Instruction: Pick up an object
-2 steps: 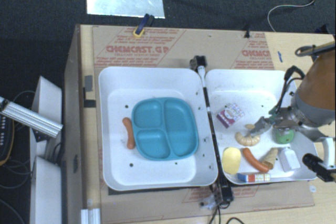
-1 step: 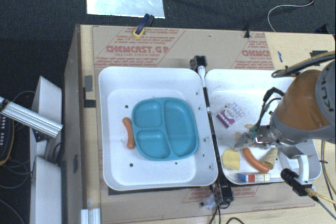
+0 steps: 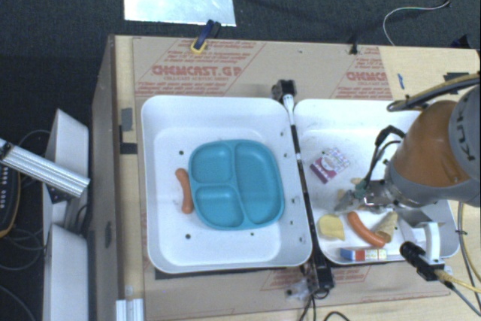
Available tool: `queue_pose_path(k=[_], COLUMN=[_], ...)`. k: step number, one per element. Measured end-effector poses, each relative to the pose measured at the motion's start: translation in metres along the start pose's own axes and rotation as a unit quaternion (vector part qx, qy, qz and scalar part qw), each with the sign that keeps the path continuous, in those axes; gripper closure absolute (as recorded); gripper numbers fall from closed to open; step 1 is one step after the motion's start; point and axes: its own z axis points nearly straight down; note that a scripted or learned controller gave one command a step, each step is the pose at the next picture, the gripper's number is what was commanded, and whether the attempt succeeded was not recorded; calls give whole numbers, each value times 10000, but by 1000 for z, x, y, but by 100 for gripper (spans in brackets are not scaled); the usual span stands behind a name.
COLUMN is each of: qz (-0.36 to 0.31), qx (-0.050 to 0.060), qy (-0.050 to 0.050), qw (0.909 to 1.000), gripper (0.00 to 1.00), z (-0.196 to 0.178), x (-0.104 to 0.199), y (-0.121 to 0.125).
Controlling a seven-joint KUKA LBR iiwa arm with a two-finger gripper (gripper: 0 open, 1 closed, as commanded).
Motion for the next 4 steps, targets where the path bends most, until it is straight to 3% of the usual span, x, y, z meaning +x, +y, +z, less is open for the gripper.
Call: queue_pose_path(k=[1,2,3,4], qz=[-3,-7,-12,-17], qx=[3,-2,-12,-3], qy=[0,6,7,2], qw=[10000,10000,10000,10000], gripper=[0,100,100,100], z=[0,-10,-20,-100], x=[-3,-2,-2,64], y=[0,1,1,16])
